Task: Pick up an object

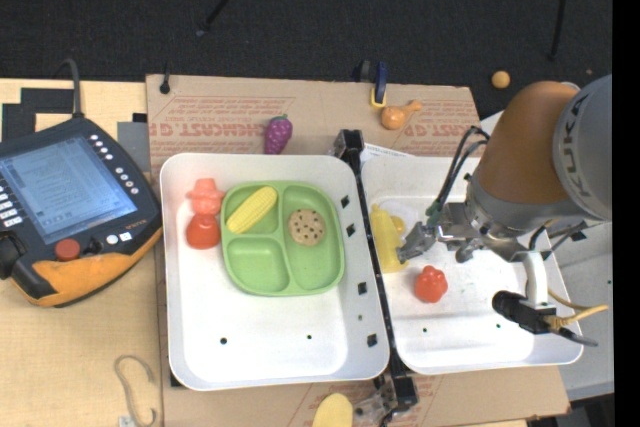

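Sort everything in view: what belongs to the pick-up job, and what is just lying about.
Job: two-finger gripper; yellow plastic toy and red round toy in the right white bin, beside it.
Lying about: purple toy grapes, orange pear-shaped toy, small orange ball, grey-and-orange teach pendant, all outside the bins.

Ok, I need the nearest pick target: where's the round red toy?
In the camera view, the round red toy lies in the right bin, just below the tool, with the yellow toy to its upper left.
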`<act>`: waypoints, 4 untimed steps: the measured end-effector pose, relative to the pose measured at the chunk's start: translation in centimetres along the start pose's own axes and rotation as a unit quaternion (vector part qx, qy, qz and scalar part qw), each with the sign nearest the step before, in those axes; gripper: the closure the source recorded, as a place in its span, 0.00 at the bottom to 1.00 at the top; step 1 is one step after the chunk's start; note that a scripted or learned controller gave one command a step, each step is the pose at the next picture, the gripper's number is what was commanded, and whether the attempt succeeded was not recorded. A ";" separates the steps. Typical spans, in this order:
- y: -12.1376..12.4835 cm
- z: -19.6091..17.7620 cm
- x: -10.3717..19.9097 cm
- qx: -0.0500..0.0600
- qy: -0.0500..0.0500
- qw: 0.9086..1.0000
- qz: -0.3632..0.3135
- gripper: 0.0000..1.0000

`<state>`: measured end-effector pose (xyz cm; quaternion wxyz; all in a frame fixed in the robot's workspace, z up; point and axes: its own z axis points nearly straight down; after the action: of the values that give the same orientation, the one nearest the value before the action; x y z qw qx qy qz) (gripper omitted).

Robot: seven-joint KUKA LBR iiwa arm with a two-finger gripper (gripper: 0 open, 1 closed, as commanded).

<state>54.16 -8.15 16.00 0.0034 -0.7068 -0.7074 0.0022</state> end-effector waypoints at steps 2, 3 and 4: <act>-0.3 7.3 0.2 -0.003 -0.002 1.000 0.001 0.00; -0.3 6.2 0.0 -0.003 -0.001 1.000 0.006 1.00; -0.2 0.6 -1.1 -0.004 -0.001 1.000 0.005 1.00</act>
<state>53.94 -9.24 15.42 -0.0002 -0.7104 -0.7038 -0.0001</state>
